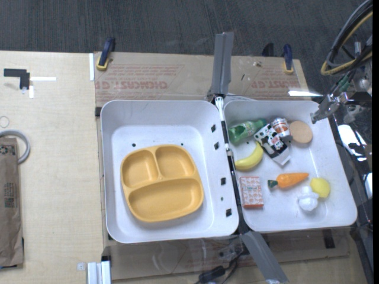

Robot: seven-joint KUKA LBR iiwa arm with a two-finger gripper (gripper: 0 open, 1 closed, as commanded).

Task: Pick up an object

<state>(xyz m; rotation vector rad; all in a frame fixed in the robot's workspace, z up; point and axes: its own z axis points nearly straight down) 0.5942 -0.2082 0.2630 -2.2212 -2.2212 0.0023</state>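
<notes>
Nearest, left of the carrot (291,180), lies a red carton (251,192); pincer (324,107) state unclear.

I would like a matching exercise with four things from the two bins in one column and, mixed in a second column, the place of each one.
Things:
1. yellow divided plate
2. banana
3. carrot
4. green bottle

Places:
A. right bin, far left corner
B. left bin, near its middle
C. right bin, between the red carton and the lemon
D. right bin, just in front of the green bottle

Pairs: 1-B, 2-D, 3-C, 4-A
</notes>
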